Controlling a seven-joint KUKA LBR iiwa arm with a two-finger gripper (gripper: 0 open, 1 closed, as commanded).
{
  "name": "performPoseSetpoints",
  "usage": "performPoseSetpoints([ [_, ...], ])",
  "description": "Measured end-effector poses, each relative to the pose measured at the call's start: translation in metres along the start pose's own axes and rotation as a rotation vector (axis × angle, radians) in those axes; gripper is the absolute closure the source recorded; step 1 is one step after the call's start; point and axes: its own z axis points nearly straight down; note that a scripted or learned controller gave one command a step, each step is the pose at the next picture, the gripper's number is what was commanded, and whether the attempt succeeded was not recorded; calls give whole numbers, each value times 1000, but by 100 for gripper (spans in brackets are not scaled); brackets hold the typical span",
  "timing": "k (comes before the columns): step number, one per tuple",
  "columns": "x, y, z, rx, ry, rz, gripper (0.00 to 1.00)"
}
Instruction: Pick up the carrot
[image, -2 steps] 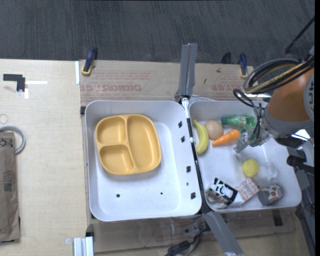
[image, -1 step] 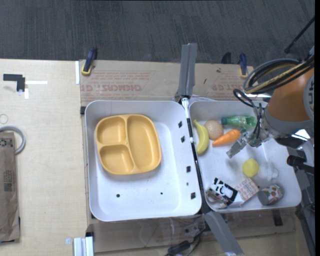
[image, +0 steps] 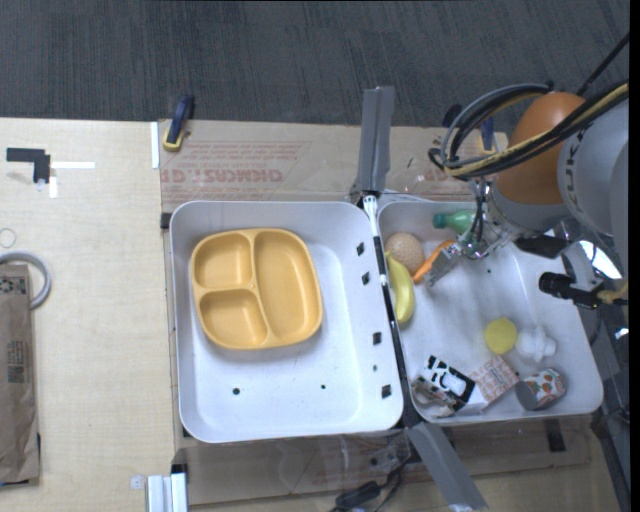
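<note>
- The carrot (image: 428, 262) lies in the right bin (image: 575, 330), near its upper left corner, slanting between a beige, egg-like ball (image: 404, 248) and the tool (image: 462, 250).
- The tool's tip sits at the carrot's upper end; whether it is open or has hold of anything I cannot tell (the tip is too small and dark to read).
- Judged by looks, the carrot is a thin, stiff, light toy with a smooth, likely slippery plastic skin; a grip across its thicker middle seems safest.
- A curved yellow banana (image: 401, 289) lies just beside its lower end and could crowd the grasp.
- The left bin (image: 290, 400) holds a glossy yellow divided plate (image: 257, 288) with three rounded compartments.
</note>
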Motion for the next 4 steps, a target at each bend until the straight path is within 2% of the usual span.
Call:
performPoseSetpoints([
  [1, 10, 31, -59, -6, -5, -217, 0],
  [2, 31, -28, -2, -6, -4, -290, 0],
  [3, 29, -29, -12, -8, -8, -285, 100],
  [4, 47, -11, -194, -6, -5, -447, 100],
])
